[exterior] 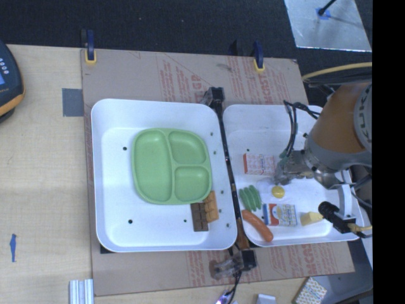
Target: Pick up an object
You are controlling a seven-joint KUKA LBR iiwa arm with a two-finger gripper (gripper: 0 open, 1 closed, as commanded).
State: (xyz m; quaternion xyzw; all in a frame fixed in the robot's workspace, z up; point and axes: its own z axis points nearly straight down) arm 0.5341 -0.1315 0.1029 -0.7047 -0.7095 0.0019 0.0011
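Note:
In the right bin (253, 116) lie a small white-and-red packet (258, 164), a yellow ball (278, 191), a green pea pod (251, 197), an orange carrot or sausage (257, 225), a white carton with red and blue print (280, 215) and a pale yellow wedge (311, 218). My gripper (286, 171) hangs low over the bin's middle, just above the yellow ball and right of the packet. The grey arm with its orange band (338, 122) comes in from the right.
The left bin (104, 170) holds a green divided plate (171, 165) and a brown chocolate bar (205, 211) near its front right corner. Clamps hold the cardboard sheet at the back. A yellow-edged device (7, 75) sits at far left.

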